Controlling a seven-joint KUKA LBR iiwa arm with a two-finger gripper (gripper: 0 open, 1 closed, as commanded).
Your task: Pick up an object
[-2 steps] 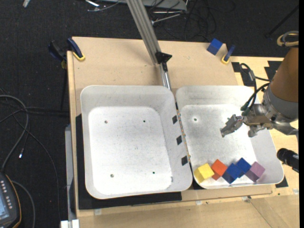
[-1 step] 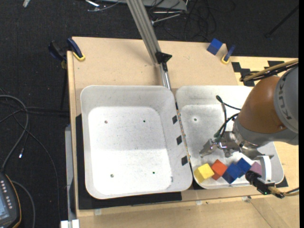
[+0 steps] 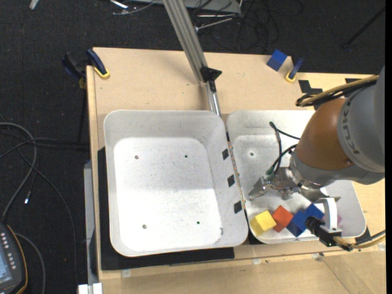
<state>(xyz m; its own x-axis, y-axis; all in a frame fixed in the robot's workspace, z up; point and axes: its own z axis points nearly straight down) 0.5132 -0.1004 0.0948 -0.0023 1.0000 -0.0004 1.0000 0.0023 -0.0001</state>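
Though the gripper (image 3: pixel 264 187) hangs open and empty in the right bin (image 3: pixel 251 127), the cubes lie at its 5 o'clock: yellow (image 3: pixel 263 222), orange (image 3: pixel 282 217), blue (image 3: pixel 301 221). They look light, rigid; pinch opposite flat faces.

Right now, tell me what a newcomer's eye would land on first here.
First, the grey arm with its orange band, reaching over the right bin. Next, the bright blocks clustered at that bin's near edge: yellow block, orange-red block, blue block. The end effector hangs just above them.
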